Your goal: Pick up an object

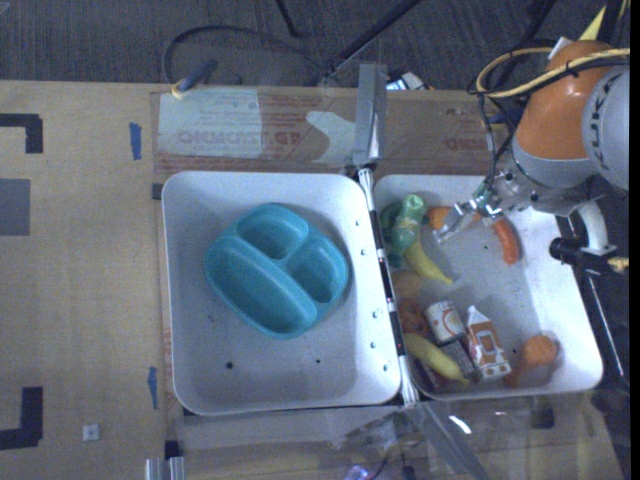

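My gripper (458, 218) hangs over the upper part of the right bin (572, 318), reaching in from the right below the orange wrist band. Just left of its tip lies a small orange piece (438, 215) beside a green toy (406, 218). A yellow banana (426, 264) lies below the tip. A red-orange sausage shape (507, 241) lies to its right. Nothing is visibly held.
The lower part of the right bin holds a second banana (433, 357), two small cartons (443, 320) (486, 344) and an orange fruit (541, 350). The left bin (190, 358) bears a teal divided plate (278, 268). A metal divider (378, 268) separates the bins.
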Robot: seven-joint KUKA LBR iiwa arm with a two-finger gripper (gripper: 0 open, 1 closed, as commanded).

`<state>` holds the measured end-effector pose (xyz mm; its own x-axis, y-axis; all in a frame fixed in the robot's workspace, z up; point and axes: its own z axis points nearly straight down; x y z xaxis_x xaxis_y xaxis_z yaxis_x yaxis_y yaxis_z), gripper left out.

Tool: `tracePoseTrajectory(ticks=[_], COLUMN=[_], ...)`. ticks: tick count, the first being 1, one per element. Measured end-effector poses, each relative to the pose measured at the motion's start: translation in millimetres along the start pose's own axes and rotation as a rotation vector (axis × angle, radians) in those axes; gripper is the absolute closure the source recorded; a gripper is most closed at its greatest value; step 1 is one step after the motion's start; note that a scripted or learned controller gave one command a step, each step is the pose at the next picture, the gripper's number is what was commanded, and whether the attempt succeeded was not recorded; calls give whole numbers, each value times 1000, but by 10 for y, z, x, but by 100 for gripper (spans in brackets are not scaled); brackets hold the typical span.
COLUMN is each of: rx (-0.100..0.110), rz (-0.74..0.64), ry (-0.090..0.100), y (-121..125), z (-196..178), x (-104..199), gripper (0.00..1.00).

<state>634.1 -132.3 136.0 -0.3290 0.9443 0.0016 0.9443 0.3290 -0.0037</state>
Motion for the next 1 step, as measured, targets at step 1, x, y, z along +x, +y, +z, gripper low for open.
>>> tracePoseTrajectory(ticks=[1], rx=[-2], rz=[-123], ry=[0], y=[-355], z=[497], x=[-104], gripper=[0])
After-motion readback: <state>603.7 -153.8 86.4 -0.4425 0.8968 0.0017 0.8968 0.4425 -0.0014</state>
